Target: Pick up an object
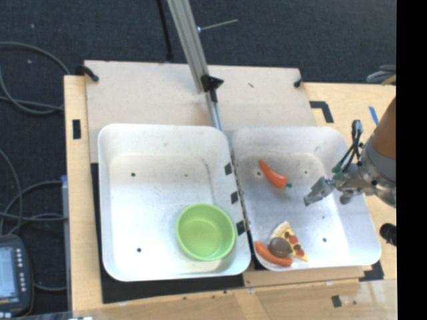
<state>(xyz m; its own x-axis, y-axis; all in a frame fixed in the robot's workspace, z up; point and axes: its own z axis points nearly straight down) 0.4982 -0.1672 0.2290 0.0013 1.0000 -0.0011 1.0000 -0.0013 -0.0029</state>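
An orange toy carrot [273,173] with a green tip lies in the upper middle of the right bin [347,235]. At that bin's front edge sit a pizza slice [291,237], a brown round piece [280,247] and an orange sausage [272,255], bunched together. My gripper [325,191] hangs over the right half of the right bin, to the right of the carrot and a little lower in the view, apart from it. I see nothing held in it. The arm's wrist [377,159] enters from the right edge.
A green bowl [205,231] stands in the front right corner of the left bin [133,152]. A slanted metal post [190,35] rises from the bench behind the bins. Cables lie on the dark floor at the left.
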